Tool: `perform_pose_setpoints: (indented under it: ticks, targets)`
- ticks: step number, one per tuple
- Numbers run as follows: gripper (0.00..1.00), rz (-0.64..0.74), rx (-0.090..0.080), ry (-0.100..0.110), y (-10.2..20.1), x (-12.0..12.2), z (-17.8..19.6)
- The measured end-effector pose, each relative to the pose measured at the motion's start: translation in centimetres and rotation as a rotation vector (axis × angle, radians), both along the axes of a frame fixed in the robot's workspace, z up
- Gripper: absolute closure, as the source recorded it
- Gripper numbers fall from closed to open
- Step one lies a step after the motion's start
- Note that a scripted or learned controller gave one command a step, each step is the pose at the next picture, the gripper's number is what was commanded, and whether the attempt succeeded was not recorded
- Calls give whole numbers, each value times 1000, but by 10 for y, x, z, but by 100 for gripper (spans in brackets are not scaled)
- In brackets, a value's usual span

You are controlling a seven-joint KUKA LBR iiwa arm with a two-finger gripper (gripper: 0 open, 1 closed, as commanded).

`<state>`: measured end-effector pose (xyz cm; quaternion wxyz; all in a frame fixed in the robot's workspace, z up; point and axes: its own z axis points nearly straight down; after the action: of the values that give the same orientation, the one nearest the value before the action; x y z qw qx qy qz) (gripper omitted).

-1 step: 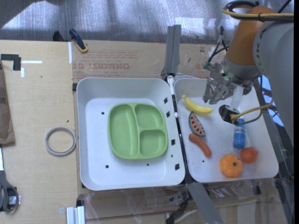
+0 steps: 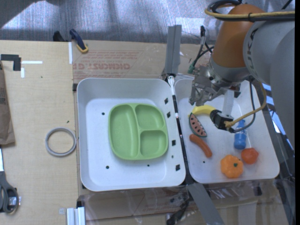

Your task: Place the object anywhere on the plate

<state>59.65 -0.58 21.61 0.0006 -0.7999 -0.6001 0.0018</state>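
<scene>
Left bin [image 2: 89,139]: holds one green divided plate [image 2: 138,131], three compartments, lying flat near the bin's centre. Nothing rests on the plate.

Right bin [image 2: 262,170]: holds the toy foods. A yellow banana [image 2: 204,109] lies at the upper middle, with a watermelon slice [image 2: 197,125] just below it. A red-orange sausage [image 2: 201,145] lies lower, at a slant. A small orange pumpkin [image 2: 232,166] sits near the front edge, with a red tomato [image 2: 250,155] just beside it on the right. A blue bottle-shaped piece [image 2: 240,138] stands above the tomato.

Arm: reaches in from the right, its orange band above the right bin's back portion. The claw [image 2: 201,96] hangs over the back of the right bin, just above the banana. Whether its fingers are parted or closed cannot be told, and no item is seen between them.

Counter [image 2: 37,107]: to the left of the bins lies a grey ring [image 2: 61,141]; scissors [image 2: 8,197] lie at the lower left edge.
</scene>
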Motion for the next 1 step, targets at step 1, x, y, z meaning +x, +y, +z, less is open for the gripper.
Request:
perform_pose_setpoints:
  ticks: [1]
  targets:
    - [100,309,1,0,44,-39,-5]
